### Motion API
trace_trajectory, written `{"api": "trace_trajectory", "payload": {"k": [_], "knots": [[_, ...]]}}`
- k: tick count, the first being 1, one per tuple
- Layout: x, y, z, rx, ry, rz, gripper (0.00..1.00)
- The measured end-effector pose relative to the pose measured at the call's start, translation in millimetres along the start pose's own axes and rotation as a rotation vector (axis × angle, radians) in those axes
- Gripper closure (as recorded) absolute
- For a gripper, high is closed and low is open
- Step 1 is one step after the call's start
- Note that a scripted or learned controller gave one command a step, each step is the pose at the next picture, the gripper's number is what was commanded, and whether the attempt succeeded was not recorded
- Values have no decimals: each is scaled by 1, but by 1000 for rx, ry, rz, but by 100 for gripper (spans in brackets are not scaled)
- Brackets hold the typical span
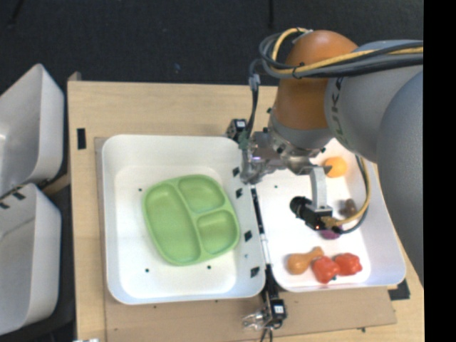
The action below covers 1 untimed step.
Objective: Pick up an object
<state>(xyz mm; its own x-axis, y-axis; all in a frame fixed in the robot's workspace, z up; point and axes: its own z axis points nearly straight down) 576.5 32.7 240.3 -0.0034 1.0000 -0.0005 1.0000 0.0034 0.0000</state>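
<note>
1. Any loose piece would serve here. The likeliest are the gourd (302, 261) and the red piece (336, 266), which touch each other in the right bin (356, 286), well right of the plate (191, 219) and level with its near edge.
2. A ball (335, 166) sits farther back, right of the plate's far edge. A small brown piece (349, 206) and a purple scrap (328, 228) lie between it and the gourd, partly behind the arm's fittings.
3. My read is that the shallow walls keep these pieces from rolling off the counter (164, 105). They also leave the pieces open to a reach from above.
4. The end effector (251, 171) hangs pointing down just off the plate's far right corner, over the wall shared by the two bins.
5. From there the ball is off to the right, and the gourd and red piece are nearer the camera and to the right. All are apart from it, and none is touching it.
6. I cannot tell whether it is released or clenched. Nothing shows in its grasp.
7. The plate lies flat and alone in the left bin (107, 212), tilted askew. It is probably too broad for an easy pinch.
</note>
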Motion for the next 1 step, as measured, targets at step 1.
{"api": "trace_trajectory", "payload": {"k": [1], "knots": [[51, -11, -7, -1, 1, -2, 100]]}}
